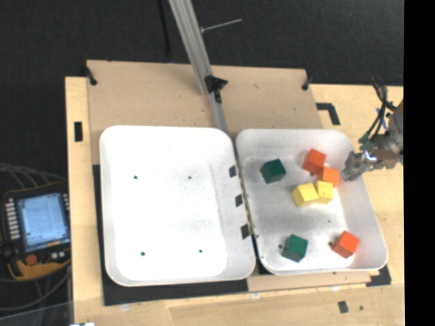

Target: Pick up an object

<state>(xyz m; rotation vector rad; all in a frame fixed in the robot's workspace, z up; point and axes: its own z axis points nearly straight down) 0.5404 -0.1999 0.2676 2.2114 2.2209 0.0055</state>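
The grey metal two-finger gripper [355, 166] reaches in low over the right rim of the right-hand shallow white plastic bin [363, 216], and whether it is open, closed or gripping anything cannot be told, since its tip is small and blurred where it meets the bin. Just beside that tip, on the side away from the arm, sits a small orange cube [330, 176], so close that contact may or may not exist. A little farther from the tip, up and away, lies a larger orange-red cube [314, 161], touching or nearly touching the small orange one. Below and beyond the tip, two yellow cubes press together: the smaller yellow cube [325, 191] lies nearer the tip, right under the small orange cube, and the larger yellow cube [305, 195] rests on its far side. Well apart from the tip, across the bin, a dark green cube [273, 171] stands alone near the bin's left wall. Toward the near edge of the bin, another dark green cube [295, 248] lies far from the tip, and a tilted orange-red cube [345, 244] rests in the lower right corner, well below the tip. The left-hand shallow white plastic bin [112, 202] lies farthest from the tip, beside the right-hand one.
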